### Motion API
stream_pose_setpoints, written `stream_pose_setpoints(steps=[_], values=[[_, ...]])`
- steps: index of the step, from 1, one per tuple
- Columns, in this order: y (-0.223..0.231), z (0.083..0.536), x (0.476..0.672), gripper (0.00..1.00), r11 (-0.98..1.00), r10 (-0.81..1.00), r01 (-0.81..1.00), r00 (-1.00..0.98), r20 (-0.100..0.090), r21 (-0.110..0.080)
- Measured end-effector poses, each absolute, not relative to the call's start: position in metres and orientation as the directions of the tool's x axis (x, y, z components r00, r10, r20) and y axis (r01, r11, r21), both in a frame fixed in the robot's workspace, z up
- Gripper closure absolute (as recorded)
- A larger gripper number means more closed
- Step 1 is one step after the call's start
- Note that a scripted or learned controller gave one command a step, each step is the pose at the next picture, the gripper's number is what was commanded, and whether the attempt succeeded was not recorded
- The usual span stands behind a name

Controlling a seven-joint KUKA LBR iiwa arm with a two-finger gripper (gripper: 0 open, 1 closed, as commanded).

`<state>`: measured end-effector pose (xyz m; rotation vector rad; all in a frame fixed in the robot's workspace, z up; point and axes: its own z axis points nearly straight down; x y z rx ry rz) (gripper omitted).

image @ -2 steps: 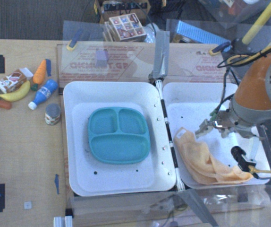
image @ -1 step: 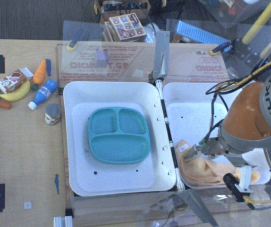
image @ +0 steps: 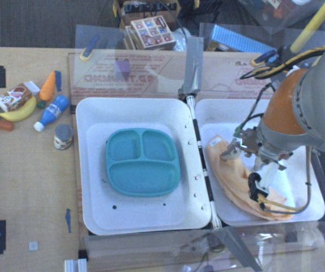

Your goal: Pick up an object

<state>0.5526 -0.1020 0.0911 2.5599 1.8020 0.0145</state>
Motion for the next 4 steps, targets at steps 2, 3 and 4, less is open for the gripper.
stream_pose_setpoints(steps=[2, 3, 4], values=[[-0.187, 0.091, 0.53, 0.0, 0.254, 0.967, 0.967, -0.254, -0.007, 0.01], [-0.11, 0.091, 0.557, 0.0, 0.212, 0.977, 0.977, -0.212, -0.005, 0.016], [-0.125, 0.091, 0.498, 0.0, 0.271, 0.962, 0.962, -0.271, -0.004, 0.012]])
